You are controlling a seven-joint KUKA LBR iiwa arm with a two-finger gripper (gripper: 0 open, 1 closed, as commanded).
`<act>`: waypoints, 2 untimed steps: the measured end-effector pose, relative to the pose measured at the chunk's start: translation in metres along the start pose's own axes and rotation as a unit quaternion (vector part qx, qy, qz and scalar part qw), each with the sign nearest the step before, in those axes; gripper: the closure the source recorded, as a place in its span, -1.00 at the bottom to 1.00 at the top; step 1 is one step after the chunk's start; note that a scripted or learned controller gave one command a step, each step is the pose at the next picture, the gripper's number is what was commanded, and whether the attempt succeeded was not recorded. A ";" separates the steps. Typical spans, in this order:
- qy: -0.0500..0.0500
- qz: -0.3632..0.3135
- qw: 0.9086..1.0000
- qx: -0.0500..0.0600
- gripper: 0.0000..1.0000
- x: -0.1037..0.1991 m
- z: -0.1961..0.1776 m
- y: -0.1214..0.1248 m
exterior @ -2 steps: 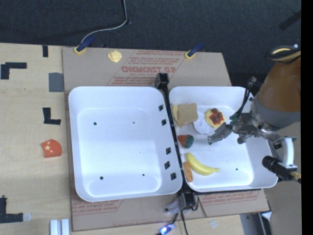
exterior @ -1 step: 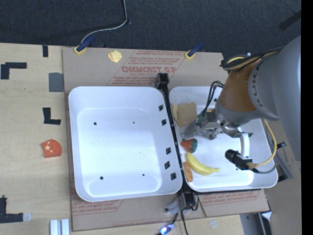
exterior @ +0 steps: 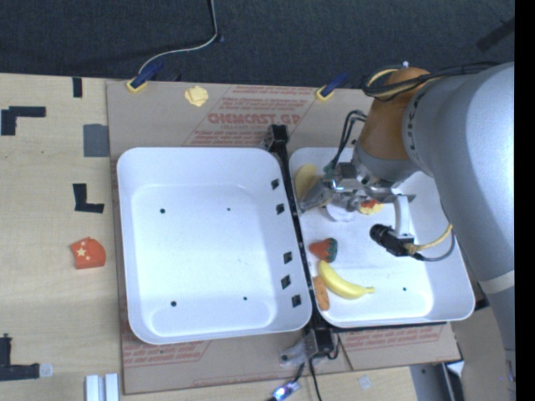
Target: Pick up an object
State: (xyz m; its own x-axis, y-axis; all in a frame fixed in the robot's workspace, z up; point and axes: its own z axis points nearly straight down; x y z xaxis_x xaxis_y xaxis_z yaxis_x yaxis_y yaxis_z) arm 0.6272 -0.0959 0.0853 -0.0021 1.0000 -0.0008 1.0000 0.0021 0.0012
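claw [exterior: 338, 192] fingers hidden, arm [exterior: 468, 165] cropped right

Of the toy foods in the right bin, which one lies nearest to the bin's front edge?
The yellow banana. It lies lower in the right bin than the red strawberry above it and the pale yellow piece beside the gripper.

A robotics lab: taped cardboard-covered bench [exterior: 251, 115] with white bins [exterior: 134, 249]

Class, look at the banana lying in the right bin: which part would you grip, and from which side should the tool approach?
Grip the banana across its thick middle, coming from above. It lies flat on the right bin floor, curved, its ends tapering. The carrot lies close at its left end, so the middle probably gives the most room.
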 end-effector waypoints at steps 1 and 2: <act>-0.003 -0.001 1.000 0.006 -1.00 -0.003 0.000 0.041; -0.001 0.001 1.000 0.002 1.00 -0.001 -0.010 0.041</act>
State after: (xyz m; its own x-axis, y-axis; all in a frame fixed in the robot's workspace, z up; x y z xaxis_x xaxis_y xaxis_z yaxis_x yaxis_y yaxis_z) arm 0.6681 -0.0969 0.0955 -0.0010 1.0000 -0.0035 1.0000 0.0010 -0.0023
